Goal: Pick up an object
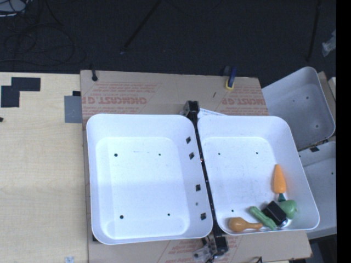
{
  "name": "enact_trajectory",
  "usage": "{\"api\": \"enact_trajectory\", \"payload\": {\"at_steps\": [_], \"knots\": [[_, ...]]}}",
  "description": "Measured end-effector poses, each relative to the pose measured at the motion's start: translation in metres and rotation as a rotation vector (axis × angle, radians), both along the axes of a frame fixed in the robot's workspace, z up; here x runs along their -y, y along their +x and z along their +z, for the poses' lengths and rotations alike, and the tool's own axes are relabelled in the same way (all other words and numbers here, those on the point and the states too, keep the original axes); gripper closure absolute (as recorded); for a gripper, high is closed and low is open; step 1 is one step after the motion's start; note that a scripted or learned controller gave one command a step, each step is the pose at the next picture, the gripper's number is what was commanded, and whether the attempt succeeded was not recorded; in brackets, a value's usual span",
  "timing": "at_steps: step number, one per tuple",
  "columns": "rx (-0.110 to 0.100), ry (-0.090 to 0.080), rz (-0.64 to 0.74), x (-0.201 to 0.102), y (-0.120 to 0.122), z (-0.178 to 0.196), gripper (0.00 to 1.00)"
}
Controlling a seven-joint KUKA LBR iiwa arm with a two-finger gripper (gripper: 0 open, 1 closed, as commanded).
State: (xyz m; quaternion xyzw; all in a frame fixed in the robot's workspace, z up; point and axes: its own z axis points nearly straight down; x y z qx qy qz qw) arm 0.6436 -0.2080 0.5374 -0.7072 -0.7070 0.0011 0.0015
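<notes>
The things to choose from lie bunched in the near right corner of the right bin (pixel 241 130). An orange carrot-shaped piece (pixel 279 179) lies along the right wall. Just below it sit a black block (pixel 275 212) and a green piece (pixel 288 207), touching or nearly so. A long green piece (pixel 262 216) runs leftward from the black block, and a tan gourd-shaped piece (pixel 242 224) lies by the front wall just beside it. All of them rest on the bin floor; none is lifted.

The left bin (pixel 104 130) adjoins the right one along a dark middle divider (pixel 198 163), both on a cardboard sheet (pixel 142 95) over the pale worktop (pixel 38 163).

By my reading the task has not begun: choosing a piece, reaching, closing and lifting all remain. The state of the hand cannot be told from this view.
</notes>
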Motion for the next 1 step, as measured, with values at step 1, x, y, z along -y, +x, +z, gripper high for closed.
{"api": "enact_trajectory", "payload": {"at_steps": [1], "knots": [[0.001, -0.001, 0.001, 0.0015, 0.0006, -0.0001, 0.00]]}}
